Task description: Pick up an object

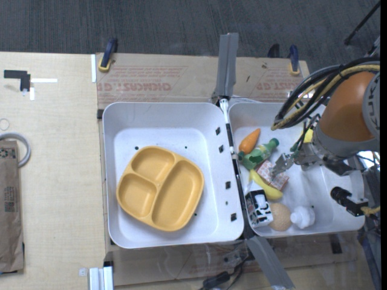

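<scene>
- Hovering at frame right, the metal end effector (282,165), finger state unclear, sits above a smooth yellow banana (266,185).
- Glossy three-compartment yellow plastic plate (160,188) fills left white bin (115,180).

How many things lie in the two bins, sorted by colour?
Yellow: 2, plate and banana
Orange: 1, carrot
Green: 1, toy
Tan: 1, ball
White: 1, bottle
Black and white: 1, box
Total: 7
</scene>
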{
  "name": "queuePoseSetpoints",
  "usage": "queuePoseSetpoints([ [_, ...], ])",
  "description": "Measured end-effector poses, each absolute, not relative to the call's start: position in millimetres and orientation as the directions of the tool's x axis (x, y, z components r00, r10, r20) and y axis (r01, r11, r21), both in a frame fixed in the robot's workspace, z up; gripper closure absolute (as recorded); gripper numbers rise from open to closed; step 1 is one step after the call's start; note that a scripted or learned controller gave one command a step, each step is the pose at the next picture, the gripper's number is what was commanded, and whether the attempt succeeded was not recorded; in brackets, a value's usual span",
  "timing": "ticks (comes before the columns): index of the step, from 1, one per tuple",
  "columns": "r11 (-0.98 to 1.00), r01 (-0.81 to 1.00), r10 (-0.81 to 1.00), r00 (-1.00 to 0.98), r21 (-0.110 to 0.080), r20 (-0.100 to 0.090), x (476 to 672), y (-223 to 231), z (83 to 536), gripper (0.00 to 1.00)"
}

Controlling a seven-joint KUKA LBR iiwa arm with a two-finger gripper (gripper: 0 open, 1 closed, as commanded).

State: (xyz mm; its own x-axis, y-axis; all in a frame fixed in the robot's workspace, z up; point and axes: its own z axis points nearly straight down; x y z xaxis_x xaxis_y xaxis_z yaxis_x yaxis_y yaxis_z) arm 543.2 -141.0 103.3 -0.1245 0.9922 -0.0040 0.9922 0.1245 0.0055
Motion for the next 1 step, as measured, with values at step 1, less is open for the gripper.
queuePoseSetpoints([
  [1, 0.091, 0.996, 0.996, -0.091, -0.003, 0.000, 521.1, -110.1, 99.3, 0.00],
])
